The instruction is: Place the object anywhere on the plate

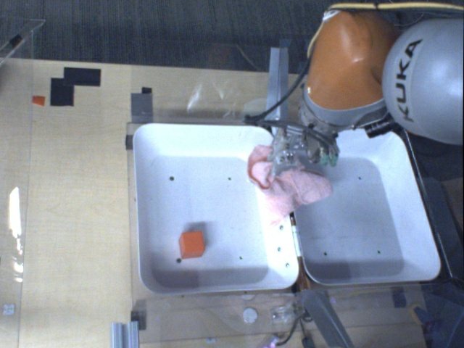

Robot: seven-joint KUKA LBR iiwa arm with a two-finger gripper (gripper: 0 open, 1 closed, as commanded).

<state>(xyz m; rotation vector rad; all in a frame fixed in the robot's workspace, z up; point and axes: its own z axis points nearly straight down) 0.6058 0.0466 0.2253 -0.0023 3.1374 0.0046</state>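
My gripper point(288, 158) hangs over the seam between the two white bins, below the orange band of the arm. A crumpled pink cloth-like object point(301, 183) bunches up right under the fingertips and droops from them across the divider, so the gripper is shut on its upper edge. A faint pink reflection of it shows on the left bin's right wall. A small orange cube point(192, 244) lies on the floor of the left bin point(156, 194), toward its front left, far from the gripper.
The right bin point(377, 245) has bare white floor in front of the arm. The arm's grey and orange body covers the back of the right bin. A metal post point(278, 78) stands behind the bins' seam.
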